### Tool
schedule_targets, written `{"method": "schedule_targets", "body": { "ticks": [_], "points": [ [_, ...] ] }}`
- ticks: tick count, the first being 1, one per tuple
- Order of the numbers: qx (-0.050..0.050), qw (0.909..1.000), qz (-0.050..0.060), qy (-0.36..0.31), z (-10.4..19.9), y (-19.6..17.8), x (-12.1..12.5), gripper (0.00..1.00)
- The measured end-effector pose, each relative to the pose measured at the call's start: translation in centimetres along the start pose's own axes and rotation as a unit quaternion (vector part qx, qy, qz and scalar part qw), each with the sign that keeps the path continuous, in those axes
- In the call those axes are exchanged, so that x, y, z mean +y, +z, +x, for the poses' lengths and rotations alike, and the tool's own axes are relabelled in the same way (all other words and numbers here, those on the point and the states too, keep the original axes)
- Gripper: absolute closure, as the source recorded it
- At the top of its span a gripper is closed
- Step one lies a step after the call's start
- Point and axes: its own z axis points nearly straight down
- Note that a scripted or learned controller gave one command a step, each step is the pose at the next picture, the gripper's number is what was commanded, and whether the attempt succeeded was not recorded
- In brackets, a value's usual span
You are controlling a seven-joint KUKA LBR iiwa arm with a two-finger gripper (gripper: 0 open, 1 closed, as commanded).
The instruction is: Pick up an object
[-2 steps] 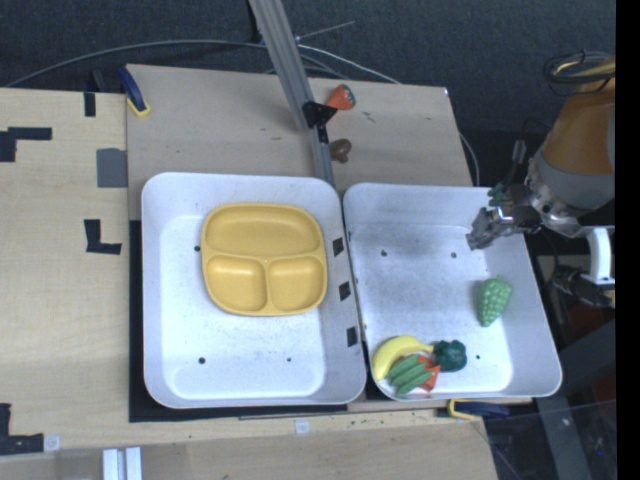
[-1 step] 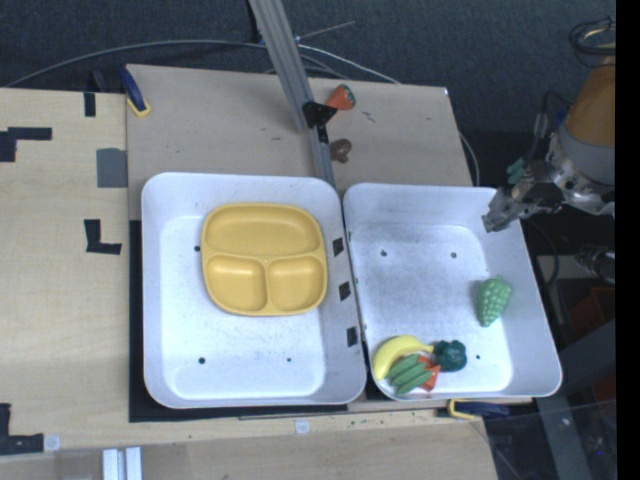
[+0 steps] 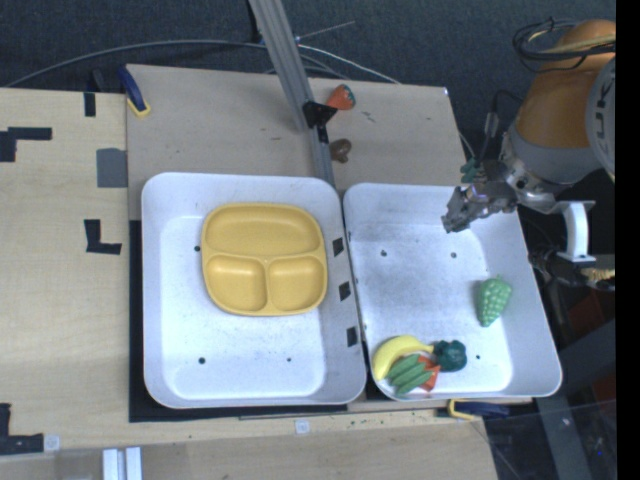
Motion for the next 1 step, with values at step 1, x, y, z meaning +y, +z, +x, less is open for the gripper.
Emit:
{"method": "schedule_targets", "body": {
  "ticks": [1],
  "points": [
    [0.0,1.0,0.0,0.0,4.82,1.13,1.76,1.0]
  ]
}}
